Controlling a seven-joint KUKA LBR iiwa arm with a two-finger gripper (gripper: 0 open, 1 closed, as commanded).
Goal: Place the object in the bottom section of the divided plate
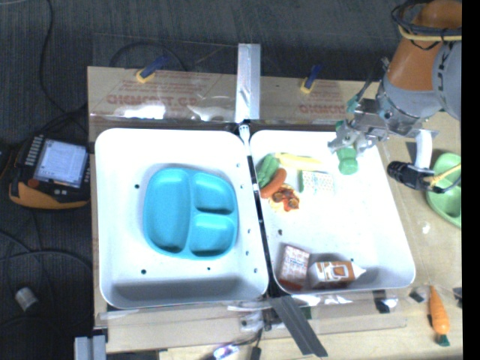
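Note:
A blue divided plate lies in the left white bin, with one long section on its left and two smaller ones on its right. My gripper hangs over the far part of the right bin, close to its back wall. A small green cylinder sits between its fingertips, lifted off the bin floor. The gripper is shut on it. The plate's sections hold nothing.
The right bin holds a green vegetable, an orange-red piece, a yellow strip, a pale packet, and a brown box and brown bottle at the front. A green bowl stands outside, right.

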